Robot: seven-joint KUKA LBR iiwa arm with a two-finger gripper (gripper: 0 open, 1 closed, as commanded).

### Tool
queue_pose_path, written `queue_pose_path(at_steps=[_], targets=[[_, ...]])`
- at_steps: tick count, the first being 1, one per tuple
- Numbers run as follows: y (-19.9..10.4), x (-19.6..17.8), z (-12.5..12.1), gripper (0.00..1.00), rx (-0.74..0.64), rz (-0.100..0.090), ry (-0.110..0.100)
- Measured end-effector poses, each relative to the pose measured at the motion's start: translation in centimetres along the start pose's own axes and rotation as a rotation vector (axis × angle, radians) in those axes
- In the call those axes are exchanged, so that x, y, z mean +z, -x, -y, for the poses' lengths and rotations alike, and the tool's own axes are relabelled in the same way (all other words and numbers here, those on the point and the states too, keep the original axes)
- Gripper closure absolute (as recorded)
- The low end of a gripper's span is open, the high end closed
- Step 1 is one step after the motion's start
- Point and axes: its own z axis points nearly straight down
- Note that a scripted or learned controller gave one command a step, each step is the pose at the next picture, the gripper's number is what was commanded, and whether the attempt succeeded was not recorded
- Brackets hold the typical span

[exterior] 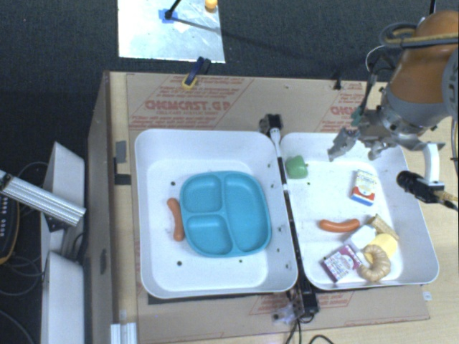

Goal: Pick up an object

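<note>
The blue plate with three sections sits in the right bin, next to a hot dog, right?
Not quite. The camera view shows the blue plate in the left bin, not the right one. The rest is right: it has three sections, and a hot dog lies beside it.

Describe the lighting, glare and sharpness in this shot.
Camera view: even overhead light, soft shadows inside the white bins; strong glare on the shiny sheet on the floor; the blue tray and sausages are fairly sharp, while the gripper and the arm's orange band look slightly soft.
</note>
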Motion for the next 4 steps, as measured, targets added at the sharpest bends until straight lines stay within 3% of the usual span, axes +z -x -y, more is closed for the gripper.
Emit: queue_pose_path(at_steps=[1, 2, 3, 4], targets=[[4.2, 10.1, 2.7, 0.00, 0.002, 0.000, -0.003], [7.3, 15.3, 5.3, 0.00, 0.002, 0.000, -0.001], [7.2, 15.2, -3.8, 0.00, -0.001, 0.000, 0.003], [9.5, 13.4, -6.2, 0.00, -0.002, 0.000, -0.002]])
